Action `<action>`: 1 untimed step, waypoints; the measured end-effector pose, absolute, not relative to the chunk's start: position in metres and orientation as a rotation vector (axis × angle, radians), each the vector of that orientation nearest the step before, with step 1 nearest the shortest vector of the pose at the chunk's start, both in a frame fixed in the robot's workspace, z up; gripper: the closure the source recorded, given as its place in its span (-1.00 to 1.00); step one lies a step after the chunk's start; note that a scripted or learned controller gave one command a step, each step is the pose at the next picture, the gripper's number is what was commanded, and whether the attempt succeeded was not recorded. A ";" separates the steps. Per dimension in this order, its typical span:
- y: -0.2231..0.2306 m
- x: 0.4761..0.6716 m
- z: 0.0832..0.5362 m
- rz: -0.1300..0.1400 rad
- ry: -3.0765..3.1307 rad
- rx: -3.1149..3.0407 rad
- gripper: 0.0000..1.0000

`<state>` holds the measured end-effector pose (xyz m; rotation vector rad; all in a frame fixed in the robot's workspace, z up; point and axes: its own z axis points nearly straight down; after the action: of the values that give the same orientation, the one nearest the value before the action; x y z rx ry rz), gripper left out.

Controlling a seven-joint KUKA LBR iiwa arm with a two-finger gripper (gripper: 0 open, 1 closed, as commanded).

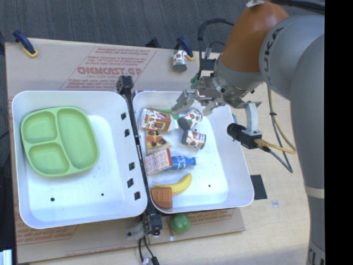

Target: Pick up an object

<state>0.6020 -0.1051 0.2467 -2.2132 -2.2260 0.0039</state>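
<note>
My gripper (193,104) hangs over the back of the right bin (234,170), reaching in from the right. Directly below it lies a small patterned can (191,118), right at the gripper's tip; whether it is held is unclear. A second, similar can (195,139) lies just in front of it. Further left in that bin are a snack packet (155,120), a toy pizza slice (156,142) and a blue bottle (171,162) with a pink label. A banana (180,184) and a brown waffle (161,197) lie at the front.
The left bin (33,203) holds a green divided plate (59,141). A small bottle (180,59) stands on the cardboard behind the bins. A green ball (179,223) lies outside, in front of the right bin. Blue clamps (25,43) hold the cardboard's back edge.
</note>
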 end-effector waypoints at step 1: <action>-0.105 0.602 0.247 0.004 -2.226 -2.213 -1.00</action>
<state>0.6020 -0.1051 0.2467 -2.2132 -2.2260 0.0039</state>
